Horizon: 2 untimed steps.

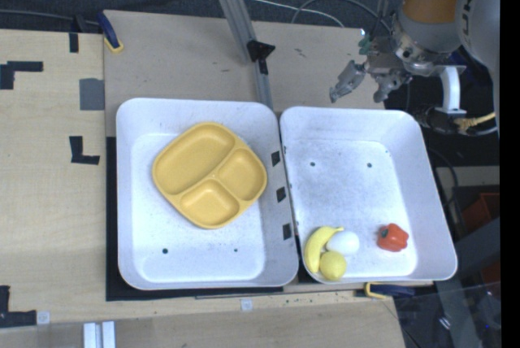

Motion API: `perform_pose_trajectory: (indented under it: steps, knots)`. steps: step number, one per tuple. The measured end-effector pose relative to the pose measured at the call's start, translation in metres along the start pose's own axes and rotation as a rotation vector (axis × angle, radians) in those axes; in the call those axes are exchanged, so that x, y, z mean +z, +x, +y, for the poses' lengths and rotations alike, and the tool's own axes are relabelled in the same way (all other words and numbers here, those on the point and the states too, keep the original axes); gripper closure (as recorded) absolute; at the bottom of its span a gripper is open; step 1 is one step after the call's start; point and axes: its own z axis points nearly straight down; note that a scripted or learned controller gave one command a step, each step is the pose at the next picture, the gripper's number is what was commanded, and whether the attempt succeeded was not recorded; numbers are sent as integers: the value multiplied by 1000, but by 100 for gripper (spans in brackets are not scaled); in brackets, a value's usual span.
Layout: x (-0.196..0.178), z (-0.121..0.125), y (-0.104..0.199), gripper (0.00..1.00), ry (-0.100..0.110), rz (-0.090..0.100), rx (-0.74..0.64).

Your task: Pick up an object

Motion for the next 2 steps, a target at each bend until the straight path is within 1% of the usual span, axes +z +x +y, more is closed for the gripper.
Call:
perform_pose_trajectory:
  steps: [1,2]
  knots:
    - [0,0,0,0,0,0,0]
    - [44,-2,4,0,5,-1,1]
